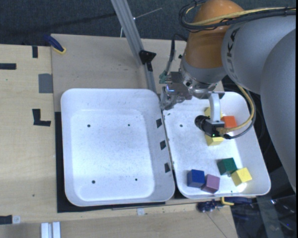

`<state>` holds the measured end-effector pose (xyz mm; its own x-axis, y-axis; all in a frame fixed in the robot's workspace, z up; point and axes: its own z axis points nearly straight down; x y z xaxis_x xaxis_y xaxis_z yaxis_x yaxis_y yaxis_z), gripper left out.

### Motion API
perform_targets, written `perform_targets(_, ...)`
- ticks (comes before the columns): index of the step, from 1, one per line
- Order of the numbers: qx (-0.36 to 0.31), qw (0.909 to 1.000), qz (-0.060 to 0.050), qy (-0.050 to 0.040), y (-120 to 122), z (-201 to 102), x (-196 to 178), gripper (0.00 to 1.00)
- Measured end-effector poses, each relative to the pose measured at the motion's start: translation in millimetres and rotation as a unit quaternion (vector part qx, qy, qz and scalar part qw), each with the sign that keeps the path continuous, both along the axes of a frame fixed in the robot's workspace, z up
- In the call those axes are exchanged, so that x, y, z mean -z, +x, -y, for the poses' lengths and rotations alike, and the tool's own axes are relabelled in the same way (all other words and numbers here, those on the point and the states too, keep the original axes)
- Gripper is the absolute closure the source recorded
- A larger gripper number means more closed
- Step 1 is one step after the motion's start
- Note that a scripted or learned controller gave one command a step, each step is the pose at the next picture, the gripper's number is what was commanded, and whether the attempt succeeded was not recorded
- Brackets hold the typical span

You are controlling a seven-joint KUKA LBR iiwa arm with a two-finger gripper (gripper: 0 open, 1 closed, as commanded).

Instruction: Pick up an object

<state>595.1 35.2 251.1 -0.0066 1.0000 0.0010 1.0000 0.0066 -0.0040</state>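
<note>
My gripper (pixel 168 98) hangs under the orange-banded wrist, over the far left corner of the right bin (pixel 186 138), close to the wall between the two bins. Nothing shows in its grasp. Several small blocks lie in the right bin. An orange block (pixel 229 121) and a yellow block (pixel 214 141) sit near the middle right. A green block (pixel 227 165), another yellow block (pixel 242 175), a blue block (pixel 195 177) and a purple block (pixel 211 183) lie along the near side.
The left bin (pixel 109 148) stands beside the right one. A slanted grey metal bar (pixel 131 31) runs down from the top towards the bins' shared far corner. The bulky arm covers the right bin's far right part.
</note>
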Motion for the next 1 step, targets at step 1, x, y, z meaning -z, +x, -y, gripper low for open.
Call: perform_targets(1, 0.0, 1.0, 0.0, -0.0001, 0.1, -55.5, 19.0, 1.0)
